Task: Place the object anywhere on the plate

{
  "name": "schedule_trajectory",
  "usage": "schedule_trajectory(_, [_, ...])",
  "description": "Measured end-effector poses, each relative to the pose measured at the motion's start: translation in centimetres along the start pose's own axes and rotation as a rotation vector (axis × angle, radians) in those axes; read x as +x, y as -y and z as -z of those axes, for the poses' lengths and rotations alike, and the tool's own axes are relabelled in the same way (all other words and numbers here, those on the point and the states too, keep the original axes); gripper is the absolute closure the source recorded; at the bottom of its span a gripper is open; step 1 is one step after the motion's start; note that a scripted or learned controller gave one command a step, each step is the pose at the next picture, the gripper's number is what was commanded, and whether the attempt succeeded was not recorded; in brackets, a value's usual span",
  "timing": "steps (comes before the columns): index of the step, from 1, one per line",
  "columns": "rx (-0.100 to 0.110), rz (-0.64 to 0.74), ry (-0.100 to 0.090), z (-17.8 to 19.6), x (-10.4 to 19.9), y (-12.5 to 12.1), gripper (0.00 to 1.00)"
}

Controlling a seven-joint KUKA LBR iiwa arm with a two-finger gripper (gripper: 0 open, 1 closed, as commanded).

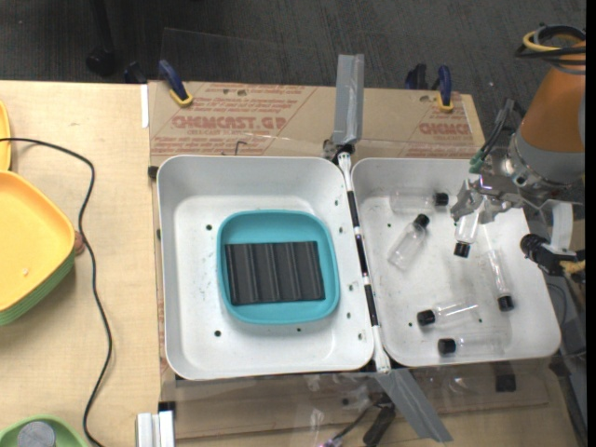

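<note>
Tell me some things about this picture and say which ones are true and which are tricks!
1. A teal plate sits in the left bin. True.
2. Small clear tubes with black caps, like this tube, lie in the right bin. True.
3. A tube is already lying on the plate. False: the plate carries just its dark ribbed middle, and the tubes are all in the right bin.
4. The robot arm is above the left bin. False: it is over the upper right part of the right bin.
5. A yellow dish sits on the wooden table to the left of the bins. True.
</note>
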State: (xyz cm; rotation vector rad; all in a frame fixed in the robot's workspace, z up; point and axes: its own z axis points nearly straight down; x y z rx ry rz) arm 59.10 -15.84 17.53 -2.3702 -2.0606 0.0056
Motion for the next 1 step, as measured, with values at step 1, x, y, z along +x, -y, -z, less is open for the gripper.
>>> schedule_trajectory(1, [0.0,0.0,0.0,0.0,0.01,0.0,0.0])
